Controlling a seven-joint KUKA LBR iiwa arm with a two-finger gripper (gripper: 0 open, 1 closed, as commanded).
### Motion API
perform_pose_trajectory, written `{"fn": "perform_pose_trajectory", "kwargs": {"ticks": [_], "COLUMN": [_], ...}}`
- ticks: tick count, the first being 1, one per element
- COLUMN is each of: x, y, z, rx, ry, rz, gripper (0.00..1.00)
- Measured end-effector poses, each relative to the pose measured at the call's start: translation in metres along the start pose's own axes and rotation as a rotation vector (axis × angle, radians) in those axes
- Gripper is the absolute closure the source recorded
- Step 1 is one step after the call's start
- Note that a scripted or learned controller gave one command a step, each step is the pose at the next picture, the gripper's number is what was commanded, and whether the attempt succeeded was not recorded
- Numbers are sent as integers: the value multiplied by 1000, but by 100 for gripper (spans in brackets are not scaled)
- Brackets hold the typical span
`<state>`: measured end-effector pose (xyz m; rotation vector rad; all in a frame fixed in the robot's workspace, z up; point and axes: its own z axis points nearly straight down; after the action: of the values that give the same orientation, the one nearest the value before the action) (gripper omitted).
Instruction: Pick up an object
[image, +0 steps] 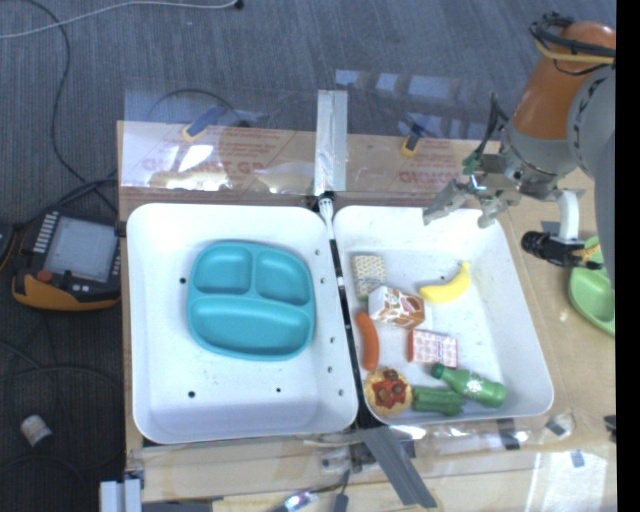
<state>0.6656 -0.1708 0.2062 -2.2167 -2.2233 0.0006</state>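
Still pre-grasp: gripper (466, 205) hangs with fingers apart, holding nothing, over right bin (520, 290) far edge; next, descend onto banana (447, 286).

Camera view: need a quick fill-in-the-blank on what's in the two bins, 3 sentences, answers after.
1. The teal divided tray lies in the ____ bin.
2. The banana is coloured ____.
3. The green bottle lies in the same bin as the banana, nearer that bin's ____ edge in the camera view.

Missing words: left; yellow; bottom
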Motion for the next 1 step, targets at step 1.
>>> {"fn": "perform_pose_trajectory", "kwargs": {"ticks": [1], "x": [-41], "y": [-75], "z": [96], "rx": [2], "ry": [0], "rz": [-70], "gripper": [0]}}
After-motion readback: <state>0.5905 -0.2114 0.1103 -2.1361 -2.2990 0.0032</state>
